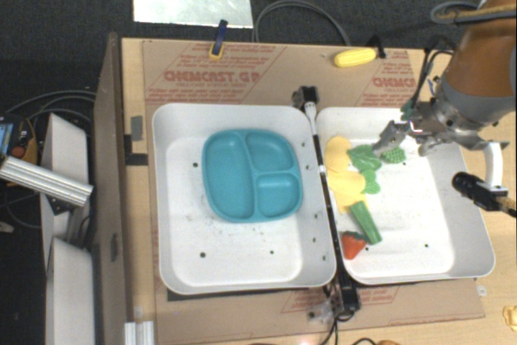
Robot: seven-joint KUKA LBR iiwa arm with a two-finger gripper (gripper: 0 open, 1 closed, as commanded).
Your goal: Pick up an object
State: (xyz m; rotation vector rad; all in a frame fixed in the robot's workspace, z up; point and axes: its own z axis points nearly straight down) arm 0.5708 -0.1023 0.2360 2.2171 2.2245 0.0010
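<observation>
The right bin (436, 254) holds a cluster of toy items along its left side. A yellow piece (338, 149) lies at the top, with a green leafy piece (367, 161) beside it. Below them are a second yellow piece (348, 188), a green stick-shaped piece (365, 222) and a small red piece (352, 245). My gripper (409, 140) hangs over the upper middle of the right bin with its fingers spread open. The left finger (393, 134) sits just above a small green bit (394, 155) at the right end of the leafy piece. Nothing is between the fingers.
The left bin (182, 254) holds a blue divided plate (250, 174). A yellow banana-shaped item (354, 56) lies on the cardboard behind the right bin. A black clamp (305, 98) stands where the bins meet. The arm's grey and orange body (483, 69) covers the far right.
</observation>
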